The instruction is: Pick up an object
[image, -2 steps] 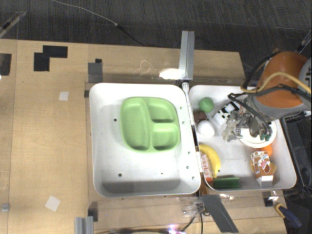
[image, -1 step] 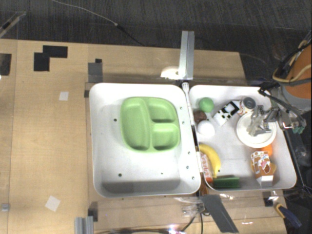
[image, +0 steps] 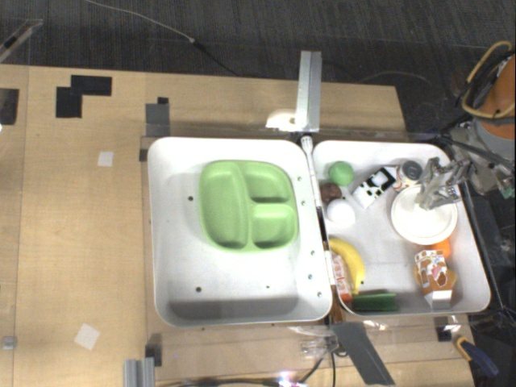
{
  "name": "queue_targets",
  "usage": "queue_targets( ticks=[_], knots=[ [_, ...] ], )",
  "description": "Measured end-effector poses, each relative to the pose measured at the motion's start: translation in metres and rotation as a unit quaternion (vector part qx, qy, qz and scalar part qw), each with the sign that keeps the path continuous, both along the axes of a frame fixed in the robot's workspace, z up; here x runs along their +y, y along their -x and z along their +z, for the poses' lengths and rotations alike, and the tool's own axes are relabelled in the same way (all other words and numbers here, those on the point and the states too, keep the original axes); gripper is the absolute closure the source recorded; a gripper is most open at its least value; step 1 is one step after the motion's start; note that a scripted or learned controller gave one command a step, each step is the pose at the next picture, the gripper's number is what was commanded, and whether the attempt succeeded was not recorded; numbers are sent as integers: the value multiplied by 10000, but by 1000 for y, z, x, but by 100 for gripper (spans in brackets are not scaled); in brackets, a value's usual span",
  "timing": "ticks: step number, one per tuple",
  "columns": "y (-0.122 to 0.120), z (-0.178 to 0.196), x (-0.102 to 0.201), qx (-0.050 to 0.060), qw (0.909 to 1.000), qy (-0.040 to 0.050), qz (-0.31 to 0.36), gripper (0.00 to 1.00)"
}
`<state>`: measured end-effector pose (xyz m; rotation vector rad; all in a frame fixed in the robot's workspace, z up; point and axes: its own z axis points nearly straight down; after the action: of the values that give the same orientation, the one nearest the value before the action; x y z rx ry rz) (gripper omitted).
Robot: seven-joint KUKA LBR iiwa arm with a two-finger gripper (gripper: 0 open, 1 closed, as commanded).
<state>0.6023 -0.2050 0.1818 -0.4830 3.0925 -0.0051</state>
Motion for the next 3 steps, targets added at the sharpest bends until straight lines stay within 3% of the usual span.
queue_targets(
  ticks=[1,2,3],
  knots=[
    [-29,-8,1,6,9805,14,1963,100],
    [-69,-7,-1,-10,9360,47,3521,100],
    [-69,64,0,-12,9101,55,4143,100]
  ],
)
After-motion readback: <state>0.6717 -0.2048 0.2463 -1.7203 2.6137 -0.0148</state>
